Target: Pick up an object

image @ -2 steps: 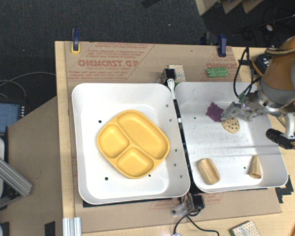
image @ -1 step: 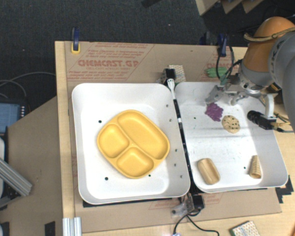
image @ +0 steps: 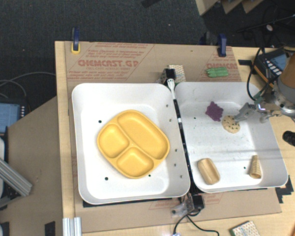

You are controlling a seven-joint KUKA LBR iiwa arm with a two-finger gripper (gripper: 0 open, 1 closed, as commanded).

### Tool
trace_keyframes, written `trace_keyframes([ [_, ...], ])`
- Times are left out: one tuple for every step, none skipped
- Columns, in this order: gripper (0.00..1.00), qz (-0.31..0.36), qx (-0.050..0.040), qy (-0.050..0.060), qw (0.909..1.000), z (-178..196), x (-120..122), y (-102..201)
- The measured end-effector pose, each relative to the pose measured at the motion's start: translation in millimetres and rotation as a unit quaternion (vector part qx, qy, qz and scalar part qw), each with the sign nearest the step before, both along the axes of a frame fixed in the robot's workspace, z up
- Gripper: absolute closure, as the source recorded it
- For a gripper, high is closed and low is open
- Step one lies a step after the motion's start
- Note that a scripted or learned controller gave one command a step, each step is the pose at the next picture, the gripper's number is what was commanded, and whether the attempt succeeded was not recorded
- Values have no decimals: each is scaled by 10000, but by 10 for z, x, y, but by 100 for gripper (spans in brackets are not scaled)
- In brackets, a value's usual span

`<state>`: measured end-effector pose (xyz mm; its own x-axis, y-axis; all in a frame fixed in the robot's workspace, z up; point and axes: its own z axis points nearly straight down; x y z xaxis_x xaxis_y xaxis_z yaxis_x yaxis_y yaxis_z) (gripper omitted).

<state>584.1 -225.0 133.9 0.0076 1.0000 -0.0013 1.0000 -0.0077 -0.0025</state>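
Two white bins sat side by side on a brown board. The left bin (image: 83, 146) held a yellow tray (image: 132, 143) with three compartments, lying slightly turned near the bin's middle.

The right bin (image: 270, 146) held four small things. A purple piece (image: 214, 111) lay in its upper middle, its shape hard to make out. Just to the lower right of it lay a round tan cookie (image: 231, 124) with dark specks. Near the bin's lower edge lay a tan roll (image: 208, 171), and toward the lower right corner a small cone (image: 255, 166).

The arm (image: 290, 82) came in at the right edge of the frame and was partly cut off there. The gripper (image: 246, 113) reached down and to the left, its tip just beside the cookie's upper right side. It was small and blurred, so contact with the cookie could not be judged, nor whether it was open or closed. Nothing could be seen held in it.

A green object (image: 217, 73) lay on the board above the right bin, too small to identify.
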Motion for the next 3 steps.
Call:
trace_keyframes([
  [0, 33, 30, 33, 10000, -517, -933, 545],
  [0, 49, -14, -51, 10000, -487, -217, 311],
  [0, 64, -1, -47, 10000, -488, 270, 646],
])
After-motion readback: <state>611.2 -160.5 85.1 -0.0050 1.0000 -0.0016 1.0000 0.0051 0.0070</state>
